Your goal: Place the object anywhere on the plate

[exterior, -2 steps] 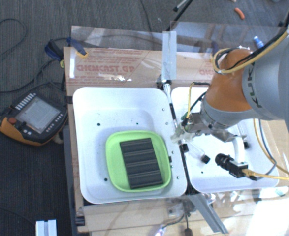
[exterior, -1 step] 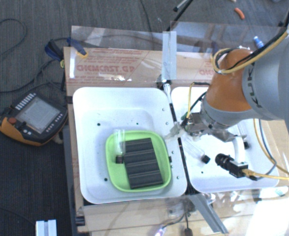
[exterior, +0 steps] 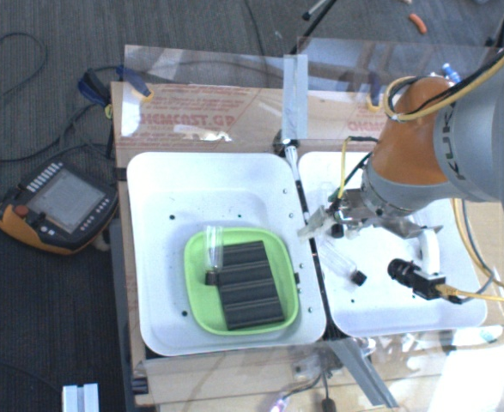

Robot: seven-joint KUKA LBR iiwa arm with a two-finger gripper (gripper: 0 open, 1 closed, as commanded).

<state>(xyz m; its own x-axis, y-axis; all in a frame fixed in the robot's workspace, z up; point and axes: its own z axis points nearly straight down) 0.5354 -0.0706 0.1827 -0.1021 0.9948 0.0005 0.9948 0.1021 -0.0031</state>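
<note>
Looks like the dark ribbed block (exterior: pixel 248 284) is already lying on the green plate (exterior: pixel 198 312) in the left bin (exterior: pixel 148 230), with a small clear tube (exterior: pixel 213 249) just beside its far-left corner, also on the plate. The block is flat, blackish, with ridges across it, and nearly covers the plate's middle. The end effector (exterior: pixel 342 217) sits over the right bin (exterior: pixel 458 316) near the divider; honestly can't tell its state from here. Main risk, I'd guess: another sweep left clips the bin wall or nudges the block off.
</note>
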